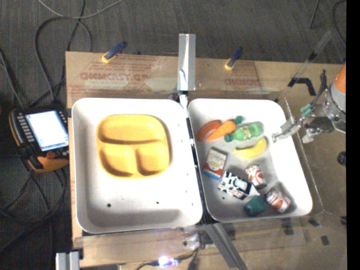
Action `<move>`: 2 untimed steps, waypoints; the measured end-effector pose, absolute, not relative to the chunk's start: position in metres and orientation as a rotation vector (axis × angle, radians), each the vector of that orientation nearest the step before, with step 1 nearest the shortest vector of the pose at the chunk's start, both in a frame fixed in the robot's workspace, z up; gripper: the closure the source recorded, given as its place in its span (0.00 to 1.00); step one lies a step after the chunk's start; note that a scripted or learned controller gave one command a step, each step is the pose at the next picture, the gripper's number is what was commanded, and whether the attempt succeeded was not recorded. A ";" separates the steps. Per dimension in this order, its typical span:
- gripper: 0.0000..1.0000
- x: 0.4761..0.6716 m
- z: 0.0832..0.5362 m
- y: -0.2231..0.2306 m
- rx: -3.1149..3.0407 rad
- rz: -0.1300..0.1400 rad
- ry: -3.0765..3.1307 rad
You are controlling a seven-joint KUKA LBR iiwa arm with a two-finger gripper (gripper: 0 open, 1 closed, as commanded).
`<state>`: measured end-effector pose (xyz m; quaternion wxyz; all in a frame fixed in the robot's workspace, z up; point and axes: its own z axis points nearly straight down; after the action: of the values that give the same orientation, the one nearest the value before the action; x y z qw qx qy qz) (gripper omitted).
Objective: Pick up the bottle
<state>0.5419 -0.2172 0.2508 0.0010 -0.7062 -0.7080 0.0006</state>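
Camera view: claw at right bin's upper right rim, bottle lying in the bin

Camera view looks down on the tabletop [79, 72] with two white bins side by side.

Left bin [90, 207]: holds a yellow compartment tray [135, 145], sitting in its upper half.

Right bin [292, 173]: cluttered.
- Bottle [247, 132]: green, yellow label, lying on its side in the upper middle of the bin, cap end pointing toward frame right.
- Toy carrot [224, 129]: orange, green tip, just left of the bottle and touching it or nearly so. An orange-red curved piece [206, 129] sits beside it on the left.
- Banana [253, 148]: just below the bottle.
- Small carton [215, 162]: white/orange/blue, lower left of the banana.
- Black-and-white patterned pack [235, 185]: centre-bottom of the bin.
- Two red-and-white cans: one [256, 176] beside the patterned pack, the other [278, 200] near the bin's lower right corner.
- Dark green object [256, 207]: bottom of the bin, between pack and lower can.

Arm comes in from frame right, orange band [339, 82] at the right edge. Claw [281, 133] is over the upper right of the right bin, near the rim, right of the bottle and apart from it. Nothing visible between the fingers. Can't tell whether the fingers are apart or together; too small and cluttered at this angle.

Off the tabletop, frame left: handheld pendant [42, 131] with lit screen, on the floor among cables. Two blue-and-yellow clamps [114, 51] on the tabletop's top edge.
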 end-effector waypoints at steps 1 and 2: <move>0.00 0.636 0.153 -0.217 -2.504 0.006 -1.896; 0.00 0.637 0.204 -0.145 -2.398 0.006 -2.031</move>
<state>0.6367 -0.1453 0.2036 -0.0007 -0.7631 -0.6463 0.0019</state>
